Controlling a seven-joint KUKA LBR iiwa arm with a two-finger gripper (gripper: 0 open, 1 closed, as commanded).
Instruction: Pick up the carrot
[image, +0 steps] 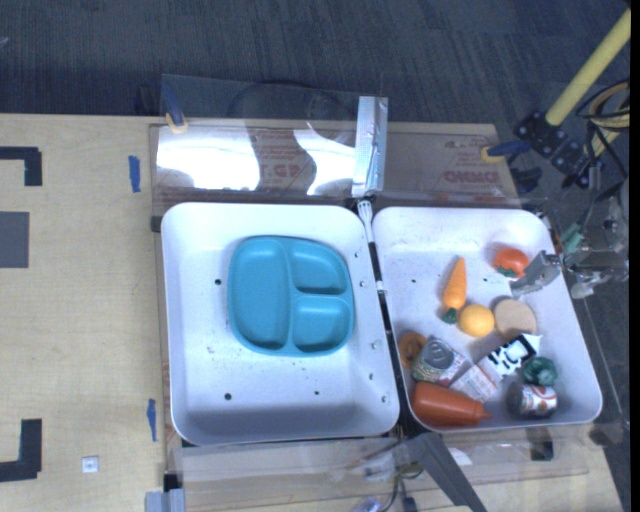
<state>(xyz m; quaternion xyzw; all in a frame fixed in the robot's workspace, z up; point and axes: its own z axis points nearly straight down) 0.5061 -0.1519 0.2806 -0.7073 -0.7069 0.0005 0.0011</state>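
Right now the biggest things are the two white bins, side by side in the middle of the frame. The left bin (190, 330) holds a big blue plate (290, 295) with parts in it. The right bin (420, 235) holds a pile of small things. Going from bigger to smaller, a fat red-orange toy (448, 405) lies along the bottom edge of that bin, with a small can (530, 398) to its right at the lower right of the bin, and a crinkly snack pack (440, 362) just above the red toy. Above those sit a tan round thing (516, 318), a yellow lemon (477, 320) and a small red-orange thing (510, 260) near the top right of the bin. The carrot (456, 283) stands out in the middle of the right bin, pointing up and down, with its low end just beside the lemon. It looks like a small plastic toy, so I think it is light, hard and a bit smooth, and it may slip. The best spot to grab looks like the thick middle part, squeezing across its thin sides, since the space on its left and upper right is bare. The gripper (535, 272) sits at the right side of the frame, over the right rim of the bin, near the small red-orange thing. It is to the right of the carrot and apart from it, not touching it. It holds nothing that I can see, and it is too blurry to tell if it is open or closed.
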